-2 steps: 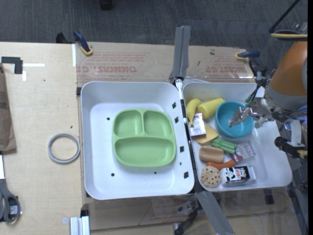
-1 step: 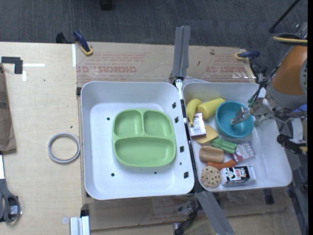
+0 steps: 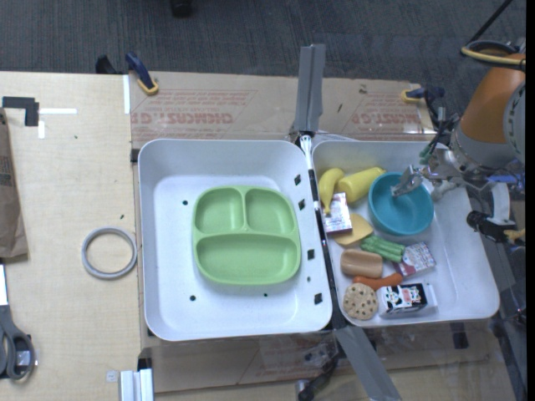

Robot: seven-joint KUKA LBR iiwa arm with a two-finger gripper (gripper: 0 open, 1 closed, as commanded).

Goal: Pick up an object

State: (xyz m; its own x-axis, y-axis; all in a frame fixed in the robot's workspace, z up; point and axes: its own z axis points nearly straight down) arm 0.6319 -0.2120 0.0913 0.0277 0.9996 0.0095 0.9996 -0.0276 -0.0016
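The right bin (image 3: pixel 468 299) holds a jumble of toy food. There is a blue bowl (image 3: pixel 401 210), a banana (image 3: pixel 329 182), a yellow block (image 3: pixel 362 183), a small carton (image 3: pixel 337 215), a cheese wedge (image 3: pixel 361 228), a green piece (image 3: pixel 383 247), a bun (image 3: pixel 361 263), a cookie (image 3: pixel 359 301) and a black-and-white box (image 3: pixel 408 297). My gripper (image 3: pixel 410 181) hangs at the bowl's far rim, over its inside, with the orange-banded arm (image 3: pixel 489 111) behind it to the right. I see nothing clearly held.
The left bin (image 3: pixel 159 307) carries a green divided plate (image 3: pixel 247 234). A tape ring (image 3: pixel 109 251) and scissors (image 3: pixel 12 353) lie on the bench to the left. A grey divider bar (image 3: pixel 309 90) stands between the bins at the back.
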